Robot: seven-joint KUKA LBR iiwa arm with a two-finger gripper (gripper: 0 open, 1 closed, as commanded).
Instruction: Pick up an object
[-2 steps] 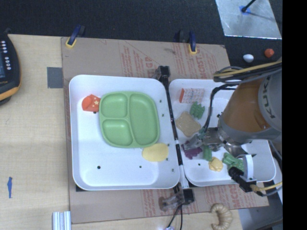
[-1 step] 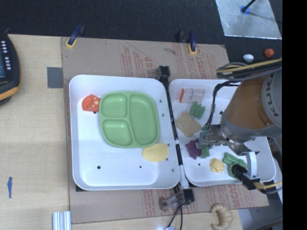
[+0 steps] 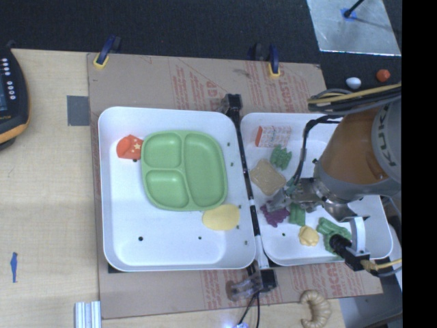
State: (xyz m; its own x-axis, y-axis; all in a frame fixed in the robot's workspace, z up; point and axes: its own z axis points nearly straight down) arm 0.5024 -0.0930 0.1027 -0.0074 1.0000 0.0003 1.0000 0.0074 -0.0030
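The smooth green plate (image 3: 184, 169) with three rounded sections lies in the left white bin (image 3: 119, 244), with a red piece (image 3: 129, 147) touching its left edge and a soft-looking pale yellow lump (image 3: 220, 217) just below its lower right corner. To the right of the plate, in the other white bin (image 3: 382, 241), lie a flat tan square (image 3: 267, 177), a bumpy green piece (image 3: 280, 158), a purple piece (image 3: 274, 215) and a small yellow piece (image 3: 308, 236). The gripper (image 3: 295, 198) hangs low among these things, just right of the tan square, but I cannot tell how it is set or whether it has anything.
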